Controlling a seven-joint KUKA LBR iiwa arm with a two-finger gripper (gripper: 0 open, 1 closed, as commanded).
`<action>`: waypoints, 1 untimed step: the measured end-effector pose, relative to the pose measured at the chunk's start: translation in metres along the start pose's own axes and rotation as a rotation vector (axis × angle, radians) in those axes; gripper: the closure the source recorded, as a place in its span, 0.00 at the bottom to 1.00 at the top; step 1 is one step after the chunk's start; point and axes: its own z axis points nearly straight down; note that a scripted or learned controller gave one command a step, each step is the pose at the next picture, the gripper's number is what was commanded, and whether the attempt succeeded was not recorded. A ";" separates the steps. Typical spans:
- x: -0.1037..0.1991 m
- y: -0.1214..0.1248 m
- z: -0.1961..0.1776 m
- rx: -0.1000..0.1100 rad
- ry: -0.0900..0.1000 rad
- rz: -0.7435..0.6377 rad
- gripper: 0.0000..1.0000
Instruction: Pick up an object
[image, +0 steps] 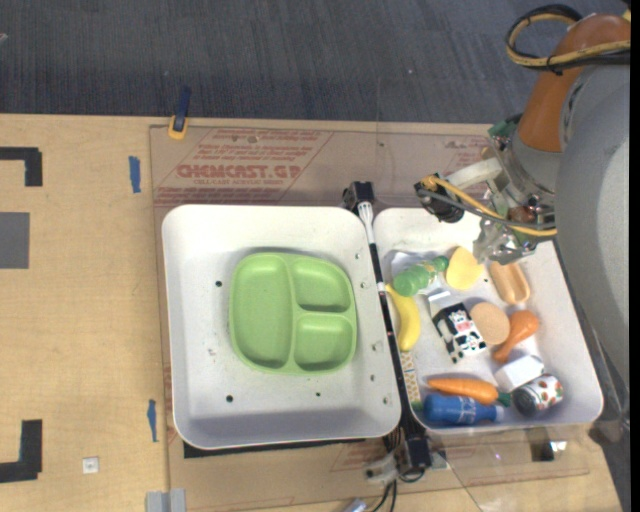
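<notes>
Plate (293, 312), green w/ three compartments, is lying mid left bin (190, 300). Right bin (575, 340) is holding the pickables: banana (407, 320) by the divider, blue bottle (460, 410) & carrot (462, 387) along the near wall, yellow lemon-ish piece (462, 268) & hot dog bun (510, 282) at the far end. My pincer (497, 243) is hovering over that far end, just beside the bun; can't tell if it's open or closed.

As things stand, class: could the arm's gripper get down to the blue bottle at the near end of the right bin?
Probably yes. The blue bottle lies uncovered from above, though a carrot lies tight along its far side. The gripper is over the bin's far end.
</notes>
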 end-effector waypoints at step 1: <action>-0.057 -0.024 -0.003 0.000 0.001 0.000 1.00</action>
